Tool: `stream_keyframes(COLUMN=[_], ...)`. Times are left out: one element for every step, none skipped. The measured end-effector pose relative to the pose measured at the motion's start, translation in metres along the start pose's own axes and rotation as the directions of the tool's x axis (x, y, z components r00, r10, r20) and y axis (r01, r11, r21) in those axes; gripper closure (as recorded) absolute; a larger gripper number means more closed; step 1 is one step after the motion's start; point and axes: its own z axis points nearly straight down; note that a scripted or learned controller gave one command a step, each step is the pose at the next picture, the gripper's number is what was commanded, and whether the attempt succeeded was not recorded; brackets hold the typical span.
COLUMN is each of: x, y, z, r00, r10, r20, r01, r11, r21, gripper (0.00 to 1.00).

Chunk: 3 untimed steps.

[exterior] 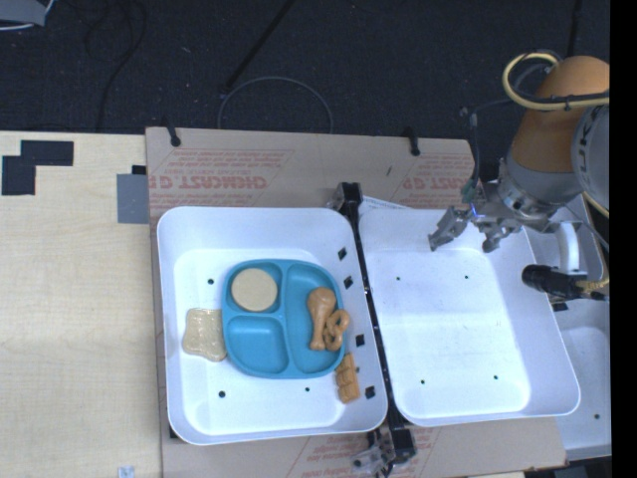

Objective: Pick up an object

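- Hovering spread and unladen: gripper [468,231], at right bin [468,406] far rim.
- Crowding left bin [189,267]: blue tray [267,352].
- Showing reversed, unreadable lettering: cardboard [299,162].

- Dark speckled floor [299,48] runs across the top, with thin black cables [274,93] looped over it.
- Pale wood counter [70,317] fills the left, marked with black tape patches [35,162] and a grey square [130,197].
- A brown cardboard sheet [299,167] with red print lies on the counter.
- Light is even and flat.
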Motion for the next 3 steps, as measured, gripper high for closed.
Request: stream_keyframes(x=[0.0, 0.0, 0.001], y=[0.003, 0.002, 0.001], z=[-0.009, 0.056, 0.1], r00=[1.0, 1.0, 1.0], r10=[-0.002, -0.001, -0.002], r20=[0.002, 0.001, 0.001], r01=[0.002, 0.001, 0.002], r11=[1.0, 1.0, 1.0], r21=[-0.015, -0.007, -0.01], gripper=[0.0, 0.0, 0.0])
